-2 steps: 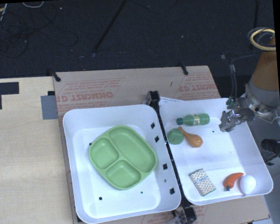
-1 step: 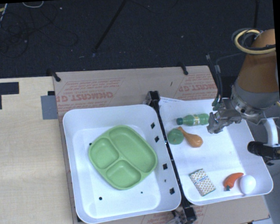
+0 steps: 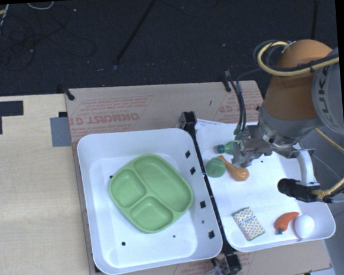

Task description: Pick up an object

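We see the gripper (image 3: pixel 244 156) low in the right bin (image 3: pixel 268 233) over a brown spoon (image 3: pixel 236 169); its opening is unclear. It may slip off the thin handle.

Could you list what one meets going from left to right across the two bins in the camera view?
Green three-compartment plastic plate → green round object → small patterned packet → orange carrot-shaped toy → white egg-shaped object.
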You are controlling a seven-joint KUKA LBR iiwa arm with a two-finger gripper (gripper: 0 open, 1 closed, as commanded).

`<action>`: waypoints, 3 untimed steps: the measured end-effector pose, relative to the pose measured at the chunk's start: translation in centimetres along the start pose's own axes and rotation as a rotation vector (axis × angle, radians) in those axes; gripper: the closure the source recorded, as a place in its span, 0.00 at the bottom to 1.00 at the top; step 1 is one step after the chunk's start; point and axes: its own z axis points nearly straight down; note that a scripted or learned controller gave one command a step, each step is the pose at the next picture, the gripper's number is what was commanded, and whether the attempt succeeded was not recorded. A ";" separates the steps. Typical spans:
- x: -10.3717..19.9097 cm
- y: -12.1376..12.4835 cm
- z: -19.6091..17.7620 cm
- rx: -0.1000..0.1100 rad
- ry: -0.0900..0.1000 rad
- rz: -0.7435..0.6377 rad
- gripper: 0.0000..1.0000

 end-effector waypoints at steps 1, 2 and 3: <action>4.5 0.0 -0.1 0.000 0.000 0.000 1.00; 10.3 -0.3 0.3 0.001 -0.002 0.004 1.00; 15.9 -1.3 1.7 0.001 -0.002 0.002 1.00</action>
